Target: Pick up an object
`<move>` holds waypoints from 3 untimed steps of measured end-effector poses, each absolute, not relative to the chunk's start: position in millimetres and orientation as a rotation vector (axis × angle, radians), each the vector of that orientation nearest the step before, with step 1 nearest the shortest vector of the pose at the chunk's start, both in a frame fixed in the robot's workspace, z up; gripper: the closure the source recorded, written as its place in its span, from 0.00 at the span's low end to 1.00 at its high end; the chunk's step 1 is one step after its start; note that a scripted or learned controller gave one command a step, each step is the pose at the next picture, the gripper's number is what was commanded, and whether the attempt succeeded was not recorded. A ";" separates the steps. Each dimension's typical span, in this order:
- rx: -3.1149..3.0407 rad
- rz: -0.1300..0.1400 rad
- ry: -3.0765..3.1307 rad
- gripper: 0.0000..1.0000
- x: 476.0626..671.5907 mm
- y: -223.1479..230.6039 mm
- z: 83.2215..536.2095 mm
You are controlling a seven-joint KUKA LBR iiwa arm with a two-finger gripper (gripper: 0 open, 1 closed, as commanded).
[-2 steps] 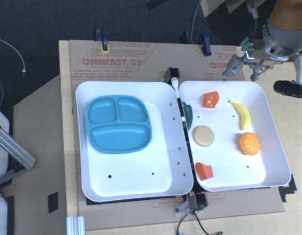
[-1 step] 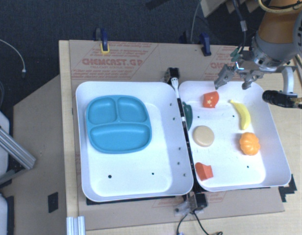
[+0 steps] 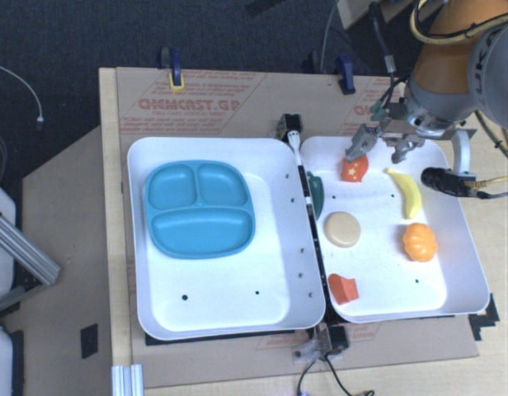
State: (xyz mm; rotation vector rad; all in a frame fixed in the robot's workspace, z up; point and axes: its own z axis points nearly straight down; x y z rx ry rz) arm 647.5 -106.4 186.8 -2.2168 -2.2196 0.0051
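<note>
My gripper (image 3: 381,145) hangs over the back of the right bin (image 3: 452,291), open, with nothing between its fingers. Its left fingertip (image 3: 358,146) sits just above a small red strawberry-like piece (image 3: 354,170). A yellow banana (image 3: 407,193) lies below the right fingertip (image 3: 404,148). Further forward in the same bin are a beige round disc (image 3: 343,228), an orange fruit (image 3: 420,242) and a red block (image 3: 343,287). A dark green thing (image 3: 317,195) leans against that bin's left wall.
The left bin (image 3: 237,304) holds a blue divided plate (image 3: 200,207) towards its back left. Blue clamps (image 3: 175,66) stand at the back edge of the brown board. Between the bins runs a narrow ridge.
</note>
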 end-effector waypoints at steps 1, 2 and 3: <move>-2.217 0.005 -2.219 0.00 645.8 -98.0 140.2; -2.222 -0.002 -2.223 1.00 647.4 -98.5 154.1; -2.223 -0.005 -2.226 1.00 642.4 -90.1 206.1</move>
